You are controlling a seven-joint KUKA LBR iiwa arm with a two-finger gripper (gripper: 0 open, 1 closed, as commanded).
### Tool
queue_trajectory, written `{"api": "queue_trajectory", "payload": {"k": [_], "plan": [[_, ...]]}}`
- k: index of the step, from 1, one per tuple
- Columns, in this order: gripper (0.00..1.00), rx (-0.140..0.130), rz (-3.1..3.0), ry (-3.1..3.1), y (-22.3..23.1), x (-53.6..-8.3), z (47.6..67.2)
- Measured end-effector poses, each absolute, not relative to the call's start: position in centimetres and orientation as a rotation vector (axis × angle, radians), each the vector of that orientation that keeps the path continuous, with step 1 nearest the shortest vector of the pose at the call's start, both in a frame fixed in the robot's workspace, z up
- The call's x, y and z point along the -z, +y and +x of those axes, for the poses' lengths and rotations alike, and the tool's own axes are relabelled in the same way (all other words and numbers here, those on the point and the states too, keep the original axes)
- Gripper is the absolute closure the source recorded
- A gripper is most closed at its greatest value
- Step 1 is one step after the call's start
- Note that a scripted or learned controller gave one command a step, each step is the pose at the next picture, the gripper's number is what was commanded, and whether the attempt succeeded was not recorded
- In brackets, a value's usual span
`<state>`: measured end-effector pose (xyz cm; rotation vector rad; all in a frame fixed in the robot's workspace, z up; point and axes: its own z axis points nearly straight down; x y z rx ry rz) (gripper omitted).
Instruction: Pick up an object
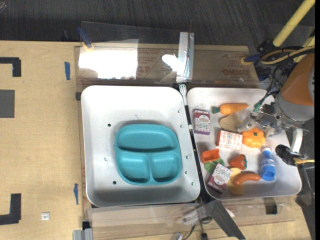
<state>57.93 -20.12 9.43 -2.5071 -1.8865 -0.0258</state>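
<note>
The objects to choose from lay in the right bin (295, 184), crowded toward its middle: a carrot (233, 108) near the top, a brownish lump (230, 122) below it, a small red-and-white carton (202, 121) to the left, a white-and-red box (230, 140), an orange pepper (253, 138), a blue bottle (267, 165) at the lower right, a red pepper (238, 161), and a sausage-like piece (243, 178) near the bottom beside a dark packet (219, 176).

The gripper (263, 118) sat at the right of the frame, over the upper right part of that bin, just above the orange pepper. Whether its fingers were spread or closed could not be told from here, and nothing could be seen between them.

To do the pick well, the pepper looked the nearest target, but it touched the box, so a straight descent centred on it would probably serve best. The blue bottle stood freer and might be easier.

The left bin (95, 134) held a teal divided tray (148, 152).
</note>
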Motion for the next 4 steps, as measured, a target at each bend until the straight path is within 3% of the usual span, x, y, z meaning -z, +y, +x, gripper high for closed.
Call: {"api": "queue_trajectory", "payload": {"k": [1,2,3,4], "plan": [[0.00,0.026,-2.469,-1.929,-20.3,-9.2,61.4],[0.00,0.015,-2.410,-2.015,-19.9,-8.9,59.4],[0.00,0.015,-2.213,-2.225,-20.4,-8.9,58.6],[1.00,0.017,-2.216,-2.230,-20.4,-9.9,58.7]]}}
